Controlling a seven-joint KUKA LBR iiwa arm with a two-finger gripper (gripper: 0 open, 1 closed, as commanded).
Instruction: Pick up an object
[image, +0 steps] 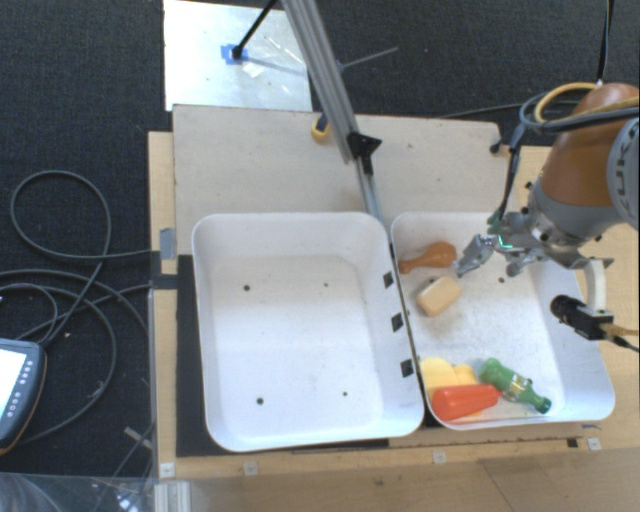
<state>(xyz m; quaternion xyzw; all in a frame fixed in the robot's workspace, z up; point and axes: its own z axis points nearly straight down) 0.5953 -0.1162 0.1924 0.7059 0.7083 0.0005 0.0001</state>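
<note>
Over the upper part of the right bin (590, 395) hangs the gripper (476, 256), its pale metal fingers reaching left from the wrist; they are small and foreshortened, and whether they stand wide or narrow cannot be told, though nothing shows between them. Behind it the grey wrist and orange band of the arm (590, 160) run off the right edge, so most of the arm is cut off. A black part on a white bracket (580, 315) juts from the arm above the bin's right side.

Just left of the gripper's tip lies a brown drumstick-shaped toy (428, 257), and just below the tip a tan block (438, 296), tilted; neither can be seen to touch the fingers. Well apart, along the bin's lower edge, sit a yellow piece (447, 373), an orange-red carrot-like piece (465, 401) pressed against it, and a green bottle (515, 386) lying on its side.

The left bin (215, 400) adjoins the right one along a shared wall. A grey pole (335, 95) slants across the bench from the top, hiding part of the board behind. Cables (60, 280) loop on the dark floor, and a screen (15, 385) is cut off at the left edge.
</note>
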